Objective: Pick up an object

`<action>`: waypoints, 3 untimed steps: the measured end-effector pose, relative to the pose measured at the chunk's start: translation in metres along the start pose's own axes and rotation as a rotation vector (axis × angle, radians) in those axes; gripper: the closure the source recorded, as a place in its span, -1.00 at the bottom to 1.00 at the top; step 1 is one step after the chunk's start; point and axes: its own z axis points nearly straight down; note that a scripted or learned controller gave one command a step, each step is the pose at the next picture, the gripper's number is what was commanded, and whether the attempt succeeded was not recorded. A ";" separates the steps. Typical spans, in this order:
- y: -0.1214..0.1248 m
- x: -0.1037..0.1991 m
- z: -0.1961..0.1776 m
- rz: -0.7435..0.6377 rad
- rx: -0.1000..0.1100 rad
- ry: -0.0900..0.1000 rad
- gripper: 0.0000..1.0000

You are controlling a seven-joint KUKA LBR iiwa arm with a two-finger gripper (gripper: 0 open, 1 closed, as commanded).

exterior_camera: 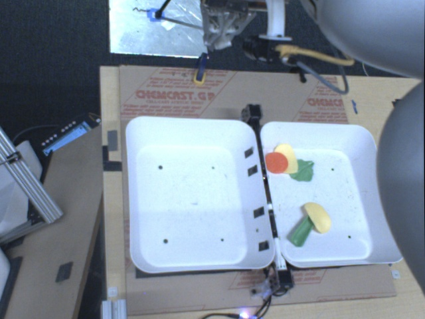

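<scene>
Grey arm [358, 18] raised at the table's far edge, well apart from both smooth white plastic bins; jaws' state impossible to tell, nothing seen between them, so pick judged not yet begun. Left bin [143, 178] beside right bin [362, 178], holding rounded toy pieces: green-stemmed yellow mushroom shape [311, 222], then red disc [277, 163] touching yellow lobe [287, 155] and green leaf [303, 171].

Tool [218, 40] fingers blurred, arm [372, 18] cut off at top and right edges

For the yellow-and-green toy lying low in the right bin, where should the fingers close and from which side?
Probably on the green stem, coming straight down from above. The yellow-capped toy lies flat and slanted on the right bin floor, its stem narrow with bare floor on both long sides. Fingers should straddle it across the slant; the rounded yellow cap looks likelier to slip.
</scene>
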 end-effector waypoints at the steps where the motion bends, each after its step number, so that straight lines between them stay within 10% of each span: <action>1: -0.005 0.005 -0.019 0.002 0.001 -0.001 1.00; 3: -0.029 0.032 -0.065 0.001 0.003 0.000 1.00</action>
